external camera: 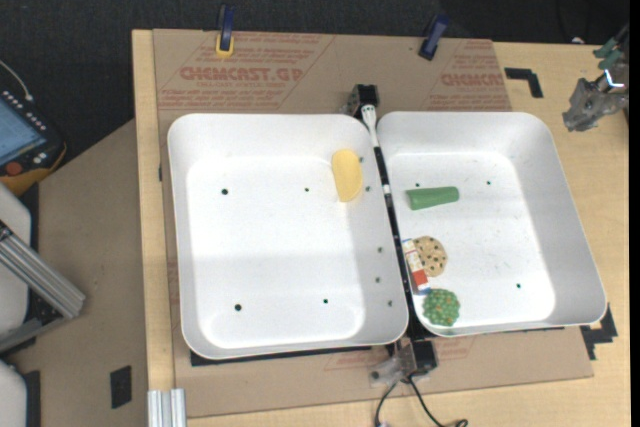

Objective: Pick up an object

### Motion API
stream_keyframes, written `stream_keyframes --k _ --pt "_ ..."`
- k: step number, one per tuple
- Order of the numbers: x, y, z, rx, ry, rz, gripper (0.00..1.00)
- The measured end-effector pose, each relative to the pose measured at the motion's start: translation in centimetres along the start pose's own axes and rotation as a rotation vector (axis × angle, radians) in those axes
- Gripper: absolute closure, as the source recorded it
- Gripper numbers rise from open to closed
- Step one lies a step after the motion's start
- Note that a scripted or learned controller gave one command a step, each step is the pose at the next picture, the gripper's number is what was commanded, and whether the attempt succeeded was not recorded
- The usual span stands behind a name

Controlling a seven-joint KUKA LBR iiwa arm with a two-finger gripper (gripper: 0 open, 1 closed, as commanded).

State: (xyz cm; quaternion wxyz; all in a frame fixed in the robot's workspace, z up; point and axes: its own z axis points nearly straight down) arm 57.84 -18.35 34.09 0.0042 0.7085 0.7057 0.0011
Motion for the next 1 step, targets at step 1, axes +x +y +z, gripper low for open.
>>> stream_keyframes --k 1 --pt "-3.11 -4.17 -12.09 -0.008 -0.003 0.0 1.0"
